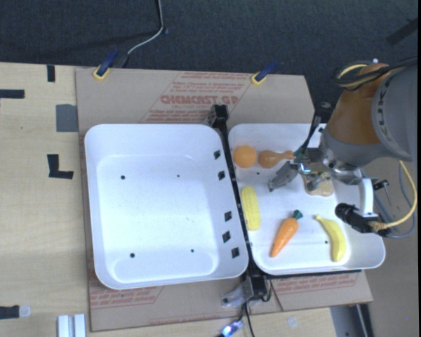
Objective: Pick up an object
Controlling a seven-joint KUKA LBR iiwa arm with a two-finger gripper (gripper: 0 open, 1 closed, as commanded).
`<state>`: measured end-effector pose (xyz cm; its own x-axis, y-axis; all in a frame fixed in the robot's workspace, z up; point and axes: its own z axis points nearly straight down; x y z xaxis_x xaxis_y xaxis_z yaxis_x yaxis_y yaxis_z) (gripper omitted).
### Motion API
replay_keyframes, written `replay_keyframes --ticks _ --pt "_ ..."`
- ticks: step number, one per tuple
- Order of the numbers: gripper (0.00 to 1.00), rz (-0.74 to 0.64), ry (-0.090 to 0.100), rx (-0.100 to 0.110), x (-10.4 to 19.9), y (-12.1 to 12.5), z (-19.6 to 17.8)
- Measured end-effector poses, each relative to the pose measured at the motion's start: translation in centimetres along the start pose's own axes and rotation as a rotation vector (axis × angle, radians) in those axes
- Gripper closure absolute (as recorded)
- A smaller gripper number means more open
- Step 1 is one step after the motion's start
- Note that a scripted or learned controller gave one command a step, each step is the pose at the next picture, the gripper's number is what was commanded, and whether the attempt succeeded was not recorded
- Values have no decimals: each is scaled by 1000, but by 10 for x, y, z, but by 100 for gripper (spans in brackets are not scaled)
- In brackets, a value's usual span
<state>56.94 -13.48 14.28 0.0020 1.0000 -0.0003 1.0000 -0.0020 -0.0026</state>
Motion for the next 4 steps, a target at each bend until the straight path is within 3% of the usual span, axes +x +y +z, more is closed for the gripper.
replay_keyframes --ticks 1,2,3,4 --pt "0 0 -9 -20 33 25 52" --pt "0 -5 0 -1 39 86 58" --pt "0 -1 -2 -4 -14 62 57" --pt "0 1 -1 0 -24 9 27"
